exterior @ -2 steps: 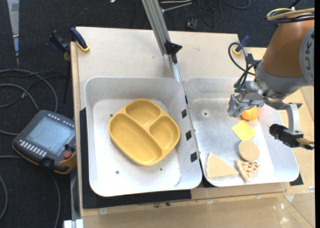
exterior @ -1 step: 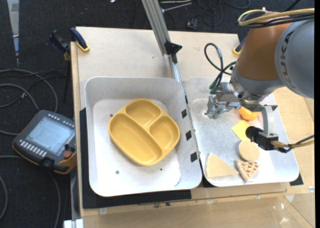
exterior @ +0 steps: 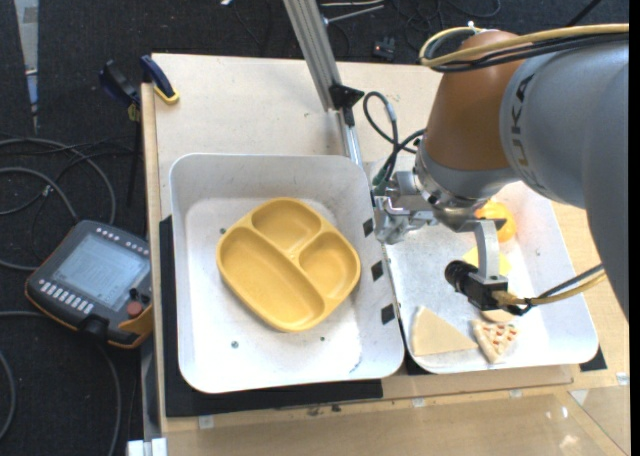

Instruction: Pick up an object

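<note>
Yellow three-compartment plastic plate point(exterior: 288, 264) mid left white bin point(exterior: 200, 204) | judged light, stiff, slick: pinch raised rim or divider ridge | tan flat wedge point(exterior: 440, 332) just beside pizza-slice toy point(exterior: 497, 337), front of right white bin point(exterior: 575, 329) | gripper point(exterior: 400, 216) over the bins' seam, open or closed cannot tell | writing: partial "KUKA" on grey arm point(exterior: 560, 114)

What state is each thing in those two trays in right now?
Yellow divided plate: right way up, flat in the left bin.
Tan wedge: lying flat, right bin front.
Pizza slice toy: lying flat beside the wedge.
Yellow object: half hidden behind the arm, state unclear.
Gripper: low at right bin's left side.
</note>
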{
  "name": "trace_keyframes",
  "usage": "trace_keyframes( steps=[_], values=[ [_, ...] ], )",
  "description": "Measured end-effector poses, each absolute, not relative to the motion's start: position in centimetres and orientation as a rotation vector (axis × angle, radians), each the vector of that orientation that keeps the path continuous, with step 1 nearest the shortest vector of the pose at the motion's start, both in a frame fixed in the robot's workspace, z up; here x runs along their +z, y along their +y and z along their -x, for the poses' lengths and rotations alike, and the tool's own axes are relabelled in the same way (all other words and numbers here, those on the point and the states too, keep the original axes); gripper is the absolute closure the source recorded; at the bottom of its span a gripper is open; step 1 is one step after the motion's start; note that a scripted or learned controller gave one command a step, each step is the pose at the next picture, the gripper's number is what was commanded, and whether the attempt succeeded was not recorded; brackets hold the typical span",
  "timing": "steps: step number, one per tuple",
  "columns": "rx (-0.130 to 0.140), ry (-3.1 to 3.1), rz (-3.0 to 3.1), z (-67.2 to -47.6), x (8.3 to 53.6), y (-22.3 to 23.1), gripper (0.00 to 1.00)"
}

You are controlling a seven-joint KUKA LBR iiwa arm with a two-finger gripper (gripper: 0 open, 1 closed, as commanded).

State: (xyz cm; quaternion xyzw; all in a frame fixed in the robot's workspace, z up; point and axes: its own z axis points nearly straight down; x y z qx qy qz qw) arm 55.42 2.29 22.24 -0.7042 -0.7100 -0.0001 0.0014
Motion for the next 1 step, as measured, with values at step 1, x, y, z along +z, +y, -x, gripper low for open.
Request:
trace_keyframes(
  steps=[1],
  values=[
    [-0.003,-2.230,2.211,-56.54,22.13,7.88,1.00]
  ],
)
